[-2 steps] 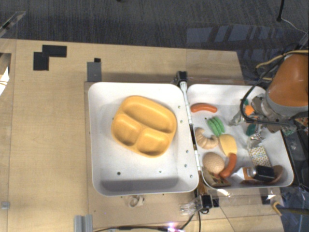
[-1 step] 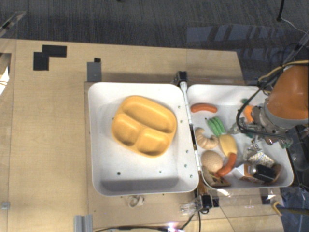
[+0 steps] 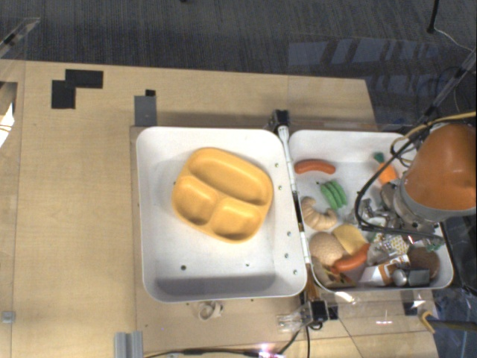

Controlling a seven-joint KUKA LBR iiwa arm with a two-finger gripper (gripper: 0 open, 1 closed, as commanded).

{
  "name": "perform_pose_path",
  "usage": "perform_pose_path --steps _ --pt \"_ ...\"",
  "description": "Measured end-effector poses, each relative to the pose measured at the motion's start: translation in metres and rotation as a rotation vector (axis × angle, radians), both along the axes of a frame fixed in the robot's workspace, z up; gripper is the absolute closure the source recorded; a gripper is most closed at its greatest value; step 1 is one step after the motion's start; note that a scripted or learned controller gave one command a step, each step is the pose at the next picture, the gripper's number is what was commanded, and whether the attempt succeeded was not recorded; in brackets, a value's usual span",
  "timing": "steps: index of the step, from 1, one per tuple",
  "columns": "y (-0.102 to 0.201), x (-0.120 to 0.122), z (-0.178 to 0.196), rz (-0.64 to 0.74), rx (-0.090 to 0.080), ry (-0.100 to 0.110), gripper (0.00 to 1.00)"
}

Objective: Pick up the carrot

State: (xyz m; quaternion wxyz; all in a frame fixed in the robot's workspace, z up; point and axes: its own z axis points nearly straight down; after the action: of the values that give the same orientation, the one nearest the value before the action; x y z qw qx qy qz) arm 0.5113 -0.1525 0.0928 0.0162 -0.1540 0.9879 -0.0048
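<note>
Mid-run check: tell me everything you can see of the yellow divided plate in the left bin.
The yellow divided plate is glossy, plastic-looking and rounded, moulded into three compartments: one long section toward the far side and two smaller ones toward the near side. It lies flat and turned at an angle on the floor of the left bin, roughly central, slightly toward the far wall. Its compartments hold nothing. Only the bin floor touches it; the gripper and the food items are over in the right bin.

Yellow divided tray (image 3: 222, 194) in left bin (image 3: 160, 274); sausage (image 3: 314, 167), green beans (image 3: 334, 194) right bin.
</note>
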Motion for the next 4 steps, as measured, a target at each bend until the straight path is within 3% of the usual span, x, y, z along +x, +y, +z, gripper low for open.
perform_pose_path --steps 1,2,3,4 --pt "-0.028 -0.007 0.000 -0.285 0.009 -0.001 0.00" --pt "-0.033 -0.012 -0.001 -0.622 0.015 0.001 0.00" --pt "-0.048 0.047 -0.003 -0.732 0.018 0.013 0.00" --pt "-0.051 0.143 -0.005 -0.959 0.024 0.019 0.00"
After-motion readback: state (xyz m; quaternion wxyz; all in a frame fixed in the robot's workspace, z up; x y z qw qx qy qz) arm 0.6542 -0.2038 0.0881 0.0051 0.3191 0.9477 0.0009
